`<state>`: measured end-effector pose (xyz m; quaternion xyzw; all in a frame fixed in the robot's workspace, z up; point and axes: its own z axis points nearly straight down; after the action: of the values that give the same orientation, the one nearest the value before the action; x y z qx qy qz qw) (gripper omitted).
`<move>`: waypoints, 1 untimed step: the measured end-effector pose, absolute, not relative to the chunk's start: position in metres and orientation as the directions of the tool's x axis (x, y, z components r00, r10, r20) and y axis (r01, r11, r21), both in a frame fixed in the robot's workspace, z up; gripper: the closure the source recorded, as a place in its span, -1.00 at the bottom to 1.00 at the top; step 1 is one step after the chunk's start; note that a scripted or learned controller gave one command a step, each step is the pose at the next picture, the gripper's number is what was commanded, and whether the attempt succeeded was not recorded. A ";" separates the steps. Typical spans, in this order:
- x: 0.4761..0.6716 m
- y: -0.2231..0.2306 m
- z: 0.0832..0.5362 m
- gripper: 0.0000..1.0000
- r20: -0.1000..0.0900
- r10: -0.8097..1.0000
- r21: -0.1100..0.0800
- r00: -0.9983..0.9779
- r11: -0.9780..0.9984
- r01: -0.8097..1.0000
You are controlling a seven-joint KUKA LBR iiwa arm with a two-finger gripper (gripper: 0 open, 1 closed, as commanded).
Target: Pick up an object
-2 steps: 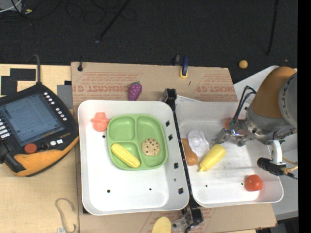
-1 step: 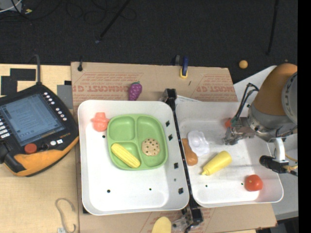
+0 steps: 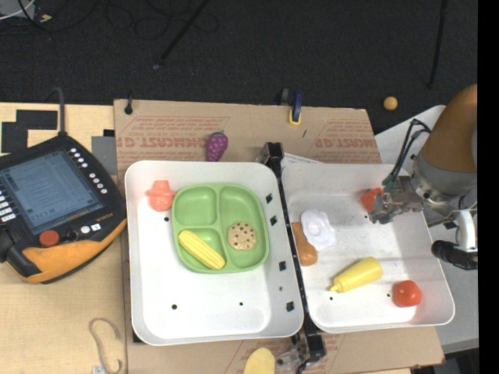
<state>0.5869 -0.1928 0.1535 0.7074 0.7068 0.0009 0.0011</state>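
Camera view, gripper (image 3: pixel 379 206) low at right bin's (image 3: pixel 437 315) upper right. Fingers appear pinched around a small red-orange object (image 3: pixel 369 199) at their left tip, though blur leaves the grip uncertain. Yellow mustard bottle (image 3: pixel 357 275) lies below-left, long axis slanting up-right.

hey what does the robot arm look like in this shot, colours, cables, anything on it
The arm comes in from the right of the camera view as a rounded body, orange-brown on top and grey below. Thin black cables loop from it toward the wrist. The gripper is a small dark grey metal assembly. A white and black fitting sits beneath the arm.
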 end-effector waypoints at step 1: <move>0.595 -0.187 0.206 1.00 -0.001 1.000 0.004 -0.001 0.001 1.000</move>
<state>0.5952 -0.1865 0.2056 0.7069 0.7074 0.0012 0.0017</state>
